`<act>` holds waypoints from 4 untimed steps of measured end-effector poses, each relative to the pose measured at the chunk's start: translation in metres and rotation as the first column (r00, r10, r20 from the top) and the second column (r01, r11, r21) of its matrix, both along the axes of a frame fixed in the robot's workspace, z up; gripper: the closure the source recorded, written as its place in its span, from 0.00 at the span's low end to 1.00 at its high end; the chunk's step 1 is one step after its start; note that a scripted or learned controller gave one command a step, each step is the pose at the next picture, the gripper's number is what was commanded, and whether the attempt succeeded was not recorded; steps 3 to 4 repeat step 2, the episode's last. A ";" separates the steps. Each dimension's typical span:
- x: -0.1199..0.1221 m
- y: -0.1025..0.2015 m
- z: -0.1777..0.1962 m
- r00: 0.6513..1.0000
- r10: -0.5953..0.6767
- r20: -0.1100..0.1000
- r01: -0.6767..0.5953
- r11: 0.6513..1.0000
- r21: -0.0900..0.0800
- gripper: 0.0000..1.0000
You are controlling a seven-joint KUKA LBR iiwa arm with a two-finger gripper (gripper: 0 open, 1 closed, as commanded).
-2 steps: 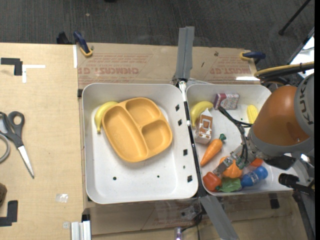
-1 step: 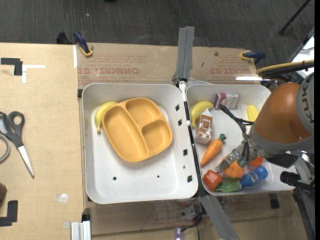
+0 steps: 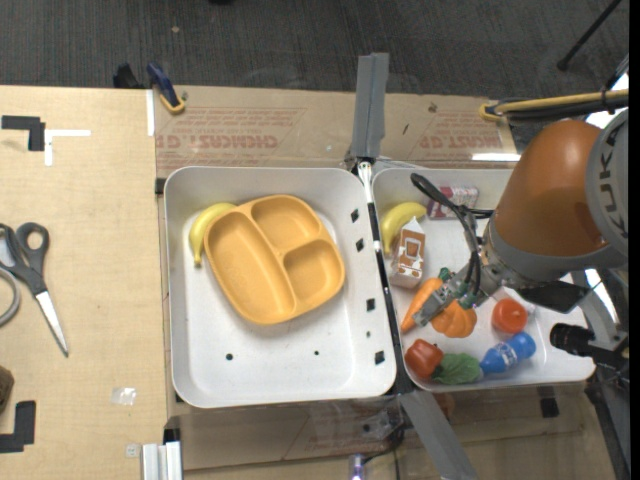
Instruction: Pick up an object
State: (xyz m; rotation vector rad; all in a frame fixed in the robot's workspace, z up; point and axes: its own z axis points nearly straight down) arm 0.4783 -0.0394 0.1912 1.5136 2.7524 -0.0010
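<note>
My gripper is low in the right bin, reaching in from the right under the orange-banded wrist. Its tip sits right over the orange carrot and touches or overlaps an orange pumpkin-like toy. Around it lie a small brown-and-white carton, a yellow banana, a red-orange ball, a blue bottle, a green leafy toy and a red pepper. The arm hides the bin's right part.
The left bin holds a yellow divided plate with a second banana tucked at its left edge. Scissors lie on the wooden bench at far left. A grey divider bar stands behind the bins.
</note>
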 end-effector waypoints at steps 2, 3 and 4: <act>0.002 -0.003 0.001 0.987 0.160 -0.003 -0.160 0.987 0.000 1.00; 0.002 -0.003 0.001 0.987 0.160 -0.003 -0.160 0.987 0.000 1.00; 0.002 -0.003 0.001 0.987 0.160 -0.003 -0.160 0.987 0.000 1.00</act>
